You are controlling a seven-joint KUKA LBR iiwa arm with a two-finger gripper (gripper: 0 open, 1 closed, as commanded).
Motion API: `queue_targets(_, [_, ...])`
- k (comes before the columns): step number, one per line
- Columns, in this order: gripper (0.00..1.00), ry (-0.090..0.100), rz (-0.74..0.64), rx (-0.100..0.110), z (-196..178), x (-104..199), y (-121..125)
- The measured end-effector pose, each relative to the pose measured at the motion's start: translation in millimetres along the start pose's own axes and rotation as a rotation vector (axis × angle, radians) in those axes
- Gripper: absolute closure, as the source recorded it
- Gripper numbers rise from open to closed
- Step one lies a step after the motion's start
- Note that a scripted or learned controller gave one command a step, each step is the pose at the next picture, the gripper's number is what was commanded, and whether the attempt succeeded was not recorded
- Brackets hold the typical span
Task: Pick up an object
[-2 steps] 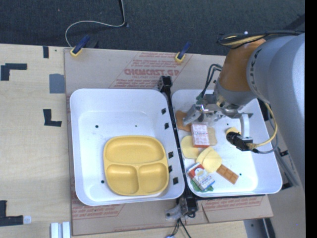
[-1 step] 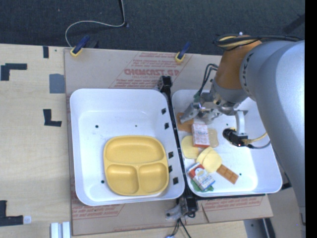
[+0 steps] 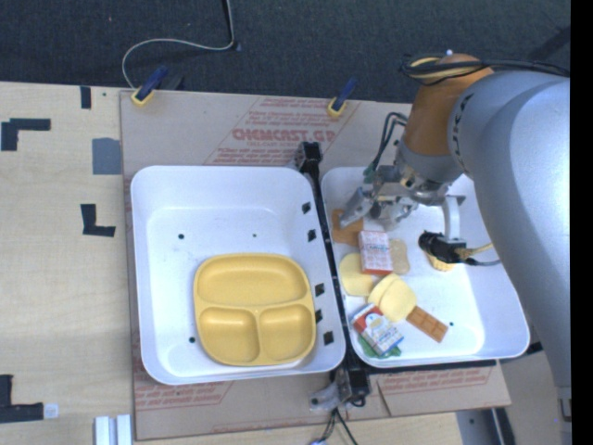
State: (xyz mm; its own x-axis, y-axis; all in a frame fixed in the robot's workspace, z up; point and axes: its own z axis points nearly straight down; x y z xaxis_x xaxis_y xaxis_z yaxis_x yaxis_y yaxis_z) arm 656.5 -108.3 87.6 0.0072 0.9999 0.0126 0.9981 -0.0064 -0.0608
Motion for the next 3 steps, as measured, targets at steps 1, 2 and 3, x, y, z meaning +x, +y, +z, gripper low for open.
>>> queue_targets(1, [0.0, -0.006, -0.004, -0.036, -57.1, -30.0, 3.7])
queue_targets(2, [0.0, -0.013, -0.005, -0.056, -59.9, -64.8, -48.2])
queue_targets(3, [0.0, -0.013, -0.014, -0.064, 4.4, 0.9, 14.7])
